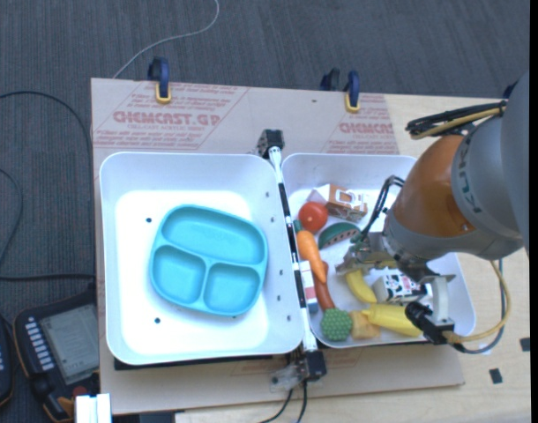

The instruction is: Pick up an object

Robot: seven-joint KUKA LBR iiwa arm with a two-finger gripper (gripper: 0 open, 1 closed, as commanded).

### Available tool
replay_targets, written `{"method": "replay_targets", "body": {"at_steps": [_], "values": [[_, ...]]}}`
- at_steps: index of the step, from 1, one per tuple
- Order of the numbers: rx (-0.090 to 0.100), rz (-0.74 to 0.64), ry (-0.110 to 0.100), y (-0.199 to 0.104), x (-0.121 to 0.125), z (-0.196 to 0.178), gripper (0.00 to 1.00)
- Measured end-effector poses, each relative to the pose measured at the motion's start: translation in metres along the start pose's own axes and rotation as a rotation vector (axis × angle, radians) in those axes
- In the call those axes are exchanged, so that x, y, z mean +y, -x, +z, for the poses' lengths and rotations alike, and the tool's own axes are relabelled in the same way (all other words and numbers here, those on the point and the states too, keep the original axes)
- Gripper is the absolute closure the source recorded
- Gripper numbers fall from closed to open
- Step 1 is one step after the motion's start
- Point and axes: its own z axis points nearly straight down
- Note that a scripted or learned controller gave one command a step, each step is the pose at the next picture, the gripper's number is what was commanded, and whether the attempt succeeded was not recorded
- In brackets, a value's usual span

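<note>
The arm (459, 196) hides much of the right bin (467, 311).

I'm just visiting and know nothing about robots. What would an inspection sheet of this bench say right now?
Surface: brown board bearing two white bins, left bin and right bin.
Job's things: tomato, carrot, bananas, broccoli, small box in the right bin.
Clutter: blue divided tray in the left bin.
Gripper: gripper low over the toy food; grasp unclear.
Cables: white cord on the floor.
Surroundings: grey carpet, blue clamps.
</note>
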Motion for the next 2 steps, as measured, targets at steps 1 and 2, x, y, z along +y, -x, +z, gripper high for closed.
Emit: {"method": "replay_targets", "body": {"at_steps": [1, 2], "values": [[0.009, -0.004, -0.022, -0.082, -0.018, -0.085, 1.00], [0.010, -0.005, -0.023, -0.164, -0.025, -0.085, 1.00]]}}
